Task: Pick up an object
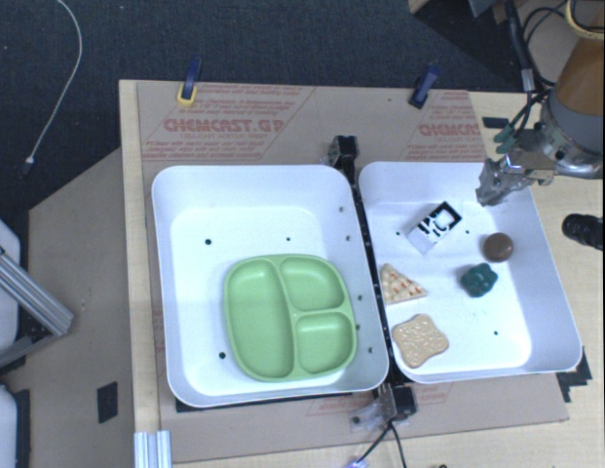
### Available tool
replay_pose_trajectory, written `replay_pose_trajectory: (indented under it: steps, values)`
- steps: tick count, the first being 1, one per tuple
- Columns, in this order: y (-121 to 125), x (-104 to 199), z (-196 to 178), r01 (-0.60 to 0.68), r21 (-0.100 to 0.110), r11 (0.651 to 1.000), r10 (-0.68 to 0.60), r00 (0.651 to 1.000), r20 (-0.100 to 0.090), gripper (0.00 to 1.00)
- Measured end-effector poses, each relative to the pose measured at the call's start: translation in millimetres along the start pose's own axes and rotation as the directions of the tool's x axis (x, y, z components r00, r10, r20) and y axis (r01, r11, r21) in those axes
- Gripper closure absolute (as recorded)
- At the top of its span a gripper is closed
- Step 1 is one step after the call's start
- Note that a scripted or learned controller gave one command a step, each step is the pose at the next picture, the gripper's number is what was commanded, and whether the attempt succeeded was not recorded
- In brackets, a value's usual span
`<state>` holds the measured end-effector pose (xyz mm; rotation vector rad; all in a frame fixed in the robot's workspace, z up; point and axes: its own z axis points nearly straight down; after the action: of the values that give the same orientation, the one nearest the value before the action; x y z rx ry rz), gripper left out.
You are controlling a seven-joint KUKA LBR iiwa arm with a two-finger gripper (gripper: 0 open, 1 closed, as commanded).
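Note:
The right bin (536, 344) holds several small things. A black-and-white box (435, 225) lies near its middle top, with a brown ball (498, 248) to its right and a teal lump (479, 280) below that. A tan waffle-like wedge (400, 283) and a beige toast-shaped piece (420, 339) lie at the bin's left side. My gripper (495, 185) hangs above the bin's upper right part, up and right of the box and apart from it. I see nothing held in it.
The left bin (185, 222) contains a green divided plate (287, 315) in its lower middle. A black clamp (343, 150) sits at the top between the two bins. Blue clips (424, 86) stand on the cardboard's far edge.

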<state>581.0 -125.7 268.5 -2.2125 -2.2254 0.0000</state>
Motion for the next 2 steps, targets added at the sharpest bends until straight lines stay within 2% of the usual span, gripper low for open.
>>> replay_pose_trajectory:
  steps: [2]
  values:
    - [20, 96, 32, 0.0, 0.001, 1.0, 0.0, 1.0, 0.0, 1.0]
